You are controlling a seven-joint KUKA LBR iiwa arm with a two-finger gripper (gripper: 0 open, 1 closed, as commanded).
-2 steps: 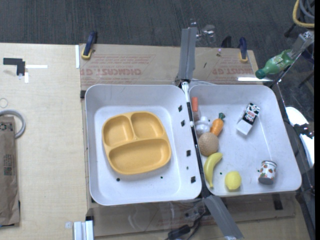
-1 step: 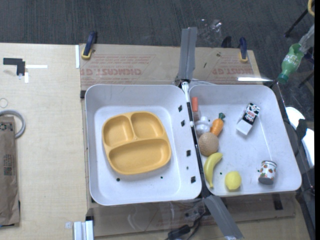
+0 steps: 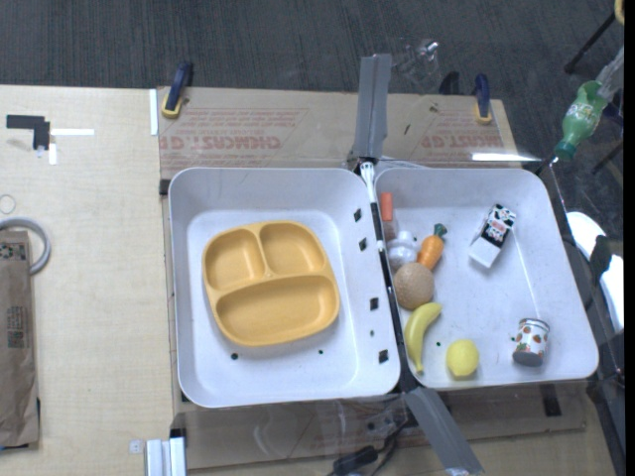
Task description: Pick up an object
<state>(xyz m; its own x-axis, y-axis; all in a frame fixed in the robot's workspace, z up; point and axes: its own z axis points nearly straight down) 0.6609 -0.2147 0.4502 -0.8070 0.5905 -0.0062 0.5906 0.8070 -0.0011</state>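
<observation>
Two shallow white plastic bins (image 3: 189, 296) sit side by side on a brown cardboard sheet (image 3: 268, 132) clamped to a pale wooden bench (image 3: 79, 266), above dark grey carpet (image 3: 248, 18). The left bin holds a smooth yellow three-compartment plate (image 3: 270, 283). The right bin holds a curved yellow banana (image 3: 420, 332), round lemon (image 3: 461, 358), brown kiwi-like ball (image 3: 414, 285), orange carrot (image 3: 430, 248), small milk carton (image 3: 491, 236) and printed can (image 3: 530, 342).

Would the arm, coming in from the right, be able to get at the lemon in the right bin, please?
Probably yes. The lemon lies near the right bin's front edge with nothing over it; the banana is close on its left, the small can apart on its right.
</observation>
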